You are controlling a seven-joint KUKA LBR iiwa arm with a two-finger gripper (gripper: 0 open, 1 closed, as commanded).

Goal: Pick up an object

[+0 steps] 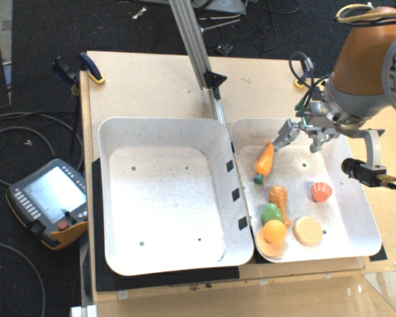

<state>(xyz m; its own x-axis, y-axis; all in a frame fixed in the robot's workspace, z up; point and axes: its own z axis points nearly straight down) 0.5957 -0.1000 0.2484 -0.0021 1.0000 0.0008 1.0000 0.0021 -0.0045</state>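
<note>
The right bin [356, 224] holds several toy foods. An orange carrot [265, 158] lies near its left wall, with a small green tip at its lower end. Below it are an orange drumstick-shaped piece [279, 199], a green piece [271, 212], an orange ball [274, 231] and a tan disc [308, 231]. A small red cup-shaped piece [321, 191] lies further right. My gripper [301, 139] hangs over the bin's upper part, just right of and above the carrot. It is open, fingers [285, 135] spread, with nothing between them.
The left bin [119, 137] adjoins the right one along a shared wall. A slanted metal pole [193, 35] runs down to the bins' junction. A teach pendant [49, 203] lies off the bench at left. A black camera part [360, 170] sticks out by the wrist.
</note>
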